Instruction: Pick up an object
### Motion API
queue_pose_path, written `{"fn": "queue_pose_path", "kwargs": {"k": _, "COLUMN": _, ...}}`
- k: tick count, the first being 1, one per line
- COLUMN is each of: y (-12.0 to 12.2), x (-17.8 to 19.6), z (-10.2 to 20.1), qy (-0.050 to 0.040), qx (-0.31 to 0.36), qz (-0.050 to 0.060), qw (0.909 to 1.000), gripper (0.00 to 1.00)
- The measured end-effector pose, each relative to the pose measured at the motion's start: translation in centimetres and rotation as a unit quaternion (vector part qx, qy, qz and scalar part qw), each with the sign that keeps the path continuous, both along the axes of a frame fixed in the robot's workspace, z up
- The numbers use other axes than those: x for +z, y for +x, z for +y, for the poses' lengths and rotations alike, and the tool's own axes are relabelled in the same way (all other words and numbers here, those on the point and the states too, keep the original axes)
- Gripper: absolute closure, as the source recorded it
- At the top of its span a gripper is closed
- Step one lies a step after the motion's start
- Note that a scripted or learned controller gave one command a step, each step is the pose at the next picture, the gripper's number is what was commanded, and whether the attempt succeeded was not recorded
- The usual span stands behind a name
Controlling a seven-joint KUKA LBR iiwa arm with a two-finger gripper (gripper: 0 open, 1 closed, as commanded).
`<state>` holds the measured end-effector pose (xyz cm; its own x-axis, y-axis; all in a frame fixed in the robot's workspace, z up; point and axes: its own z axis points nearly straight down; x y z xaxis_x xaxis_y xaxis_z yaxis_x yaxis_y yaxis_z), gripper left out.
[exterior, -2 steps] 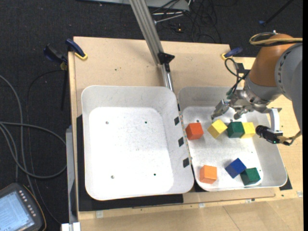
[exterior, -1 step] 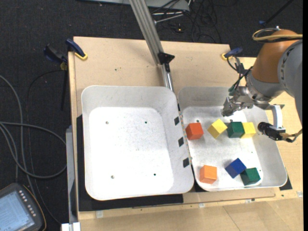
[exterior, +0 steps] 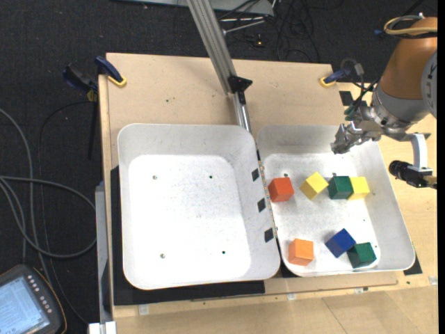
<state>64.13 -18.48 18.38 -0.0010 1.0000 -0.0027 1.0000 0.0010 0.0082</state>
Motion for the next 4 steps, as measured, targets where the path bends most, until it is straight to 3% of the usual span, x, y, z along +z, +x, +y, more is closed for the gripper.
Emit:
{"fn": "queue_pose_path", "kwargs": {"k": 2, "y": 1.3, "x": 10.6, "z": 0.2, "qy": -0.0001, "qx": 0.001, "qz": 0.000, "qw": 1.0000, "gripper": 1.00}}
{"fn": "queue_pose_path", "kwargs": {"k": 4, "y": 1.7, "x": 10.1, "z": 11.2, "qy": 0.0021, "qx": 0.004, "qz": 0.004, "qw": 1.0000, "gripper": 1.00}}
